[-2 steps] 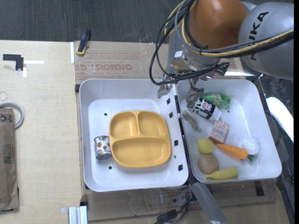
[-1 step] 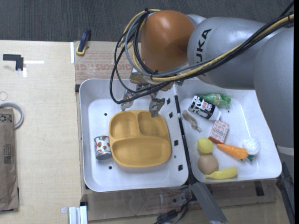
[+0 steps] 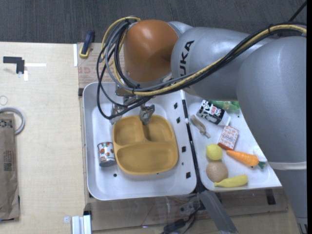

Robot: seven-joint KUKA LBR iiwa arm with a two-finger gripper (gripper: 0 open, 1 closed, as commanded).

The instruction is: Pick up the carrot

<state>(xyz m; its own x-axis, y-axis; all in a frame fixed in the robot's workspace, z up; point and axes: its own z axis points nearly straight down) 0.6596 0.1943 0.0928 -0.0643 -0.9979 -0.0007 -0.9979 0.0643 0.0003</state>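
Looking down on your bench, you have two shallow white bins side by side: the left bin (image 3: 93, 179) holds a yellow three-compartment plastic plate (image 3: 145, 145) with a small tin can (image 3: 106, 154) lying just beside its left edge. The right bin (image 3: 273, 182) is crowded: a black-and-white printed carton (image 3: 211, 112) at the far end, a red-and-white packet (image 3: 228, 137) nearer, then a yellow lemon (image 3: 214, 152), a tan round potato-like ball (image 3: 217, 171) and a yellow banana (image 3: 231, 181) along the near rim. Your grey arm with its orange band (image 3: 148, 50) reaches in from the right, and its gripper (image 3: 131, 114) hangs over the far edge of the yellow plate, fingers apart with nothing between them. The orange carrot (image 3: 242, 157), with a green tip at its right end, lies in the right bin just right of the lemon, well apart from the gripper.
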